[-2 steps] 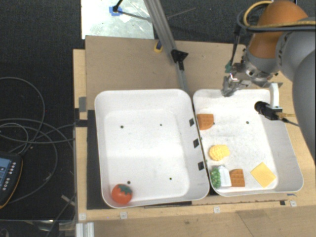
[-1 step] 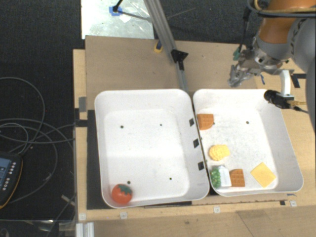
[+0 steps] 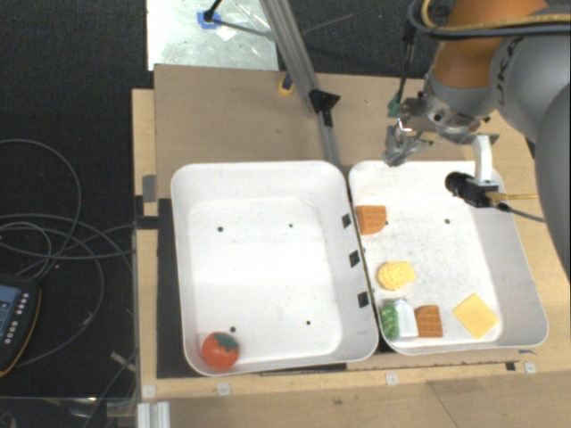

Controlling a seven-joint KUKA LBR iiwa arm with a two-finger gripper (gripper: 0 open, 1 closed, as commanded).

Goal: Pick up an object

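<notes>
My gripper (image 3: 393, 156) hangs over the far left corner of the right bin (image 3: 513, 239), above its rim; I see nothing between its fingers. In that bin an orange waffle-like square (image 3: 371, 218) lies by the left wall. Nearer the front sits a yellow corn piece (image 3: 395, 275). At the front lie a green-and-white piece (image 3: 396, 319), a brown cracker (image 3: 428, 320) and a yellow cheese wedge (image 3: 475, 315). A red tomato (image 3: 219, 350) rests in the front left corner of the left bin (image 3: 259, 248).
A grey metal pole (image 3: 299, 56) slants down from the top to the gap between the bins. Black clips (image 3: 353, 257) sit along the shared bin wall. Cables lie on the floor at the left.
</notes>
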